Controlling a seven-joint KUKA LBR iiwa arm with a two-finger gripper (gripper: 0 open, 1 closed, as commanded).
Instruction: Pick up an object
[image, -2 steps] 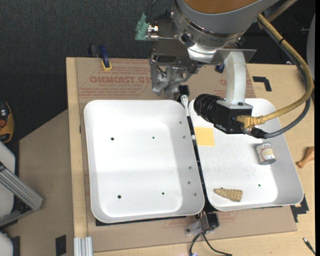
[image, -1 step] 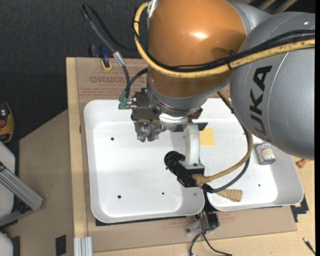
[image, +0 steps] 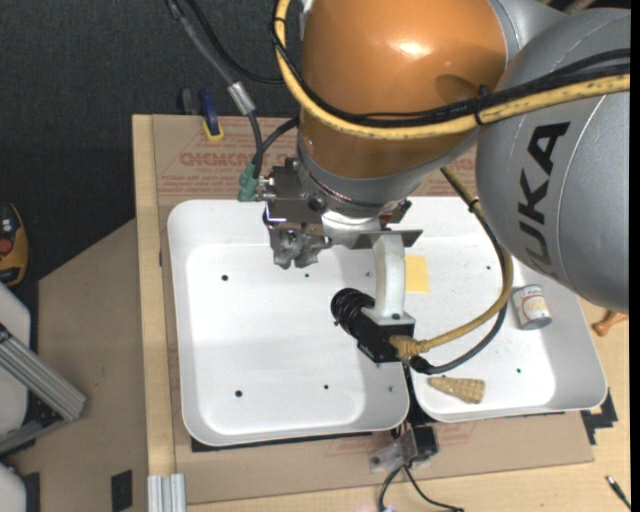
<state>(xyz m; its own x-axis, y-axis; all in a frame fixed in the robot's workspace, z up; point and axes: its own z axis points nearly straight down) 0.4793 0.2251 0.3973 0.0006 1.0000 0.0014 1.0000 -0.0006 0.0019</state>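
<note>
Three objects lie in right bin (image: 560, 400): yellow card (image: 416, 273), small can (image: 530, 306), waffle cone (image: 459, 388). Gripper (image: 290, 250) hangs over left bin (image: 200, 400), well left of them; finger state possibly shut, cannot tell.

Dark floor (image: 80, 80), cardboard-covered bench (image: 160, 300), perhaps aluminium framing (image: 35, 375) at left

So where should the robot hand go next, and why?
Probably toward the right bin. The gripper hangs over the left bin, away from the things to grab: the waffle cone, the small can and the yellow square all lie in the right bin.
</note>
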